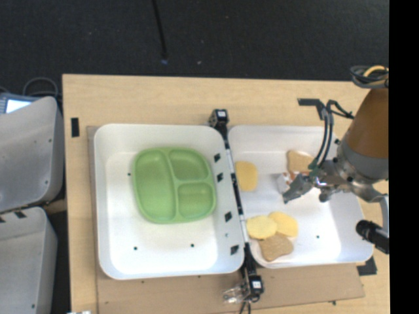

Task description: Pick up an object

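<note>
The right bin [327,247] holds several food pieces. A pale yellow piece [246,174] lies near its left wall. Two yellow round slices [272,226] and a tan bread-like piece [275,246] sit at the front left. A beige piece [300,160] lies toward the back, partly behind the gripper. My gripper [296,188] hangs over the middle of the right bin, just in front of the beige piece, its dark fingers pointing left. I see nothing between them.
The left bin [118,254] holds a green divided plate [175,184]. A black divider with clips [229,195] runs between the bins. Cables [324,120] loop above the arm at the right. Grey equipment [26,156] stands left of the bench.
</note>
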Action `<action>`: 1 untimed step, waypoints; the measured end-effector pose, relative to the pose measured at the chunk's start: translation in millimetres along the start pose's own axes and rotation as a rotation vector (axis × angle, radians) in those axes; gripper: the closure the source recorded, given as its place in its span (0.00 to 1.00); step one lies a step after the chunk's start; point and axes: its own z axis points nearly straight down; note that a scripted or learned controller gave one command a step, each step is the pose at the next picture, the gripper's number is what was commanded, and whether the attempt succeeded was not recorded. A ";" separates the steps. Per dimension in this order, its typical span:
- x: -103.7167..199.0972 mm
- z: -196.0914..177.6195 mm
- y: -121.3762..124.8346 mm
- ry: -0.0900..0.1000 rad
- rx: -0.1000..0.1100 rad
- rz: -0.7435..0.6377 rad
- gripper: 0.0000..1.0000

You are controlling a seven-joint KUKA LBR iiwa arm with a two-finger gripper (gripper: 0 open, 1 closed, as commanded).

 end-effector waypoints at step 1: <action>0.4 -4.9 1.2 -0.001 -0.009 -0.003 0.00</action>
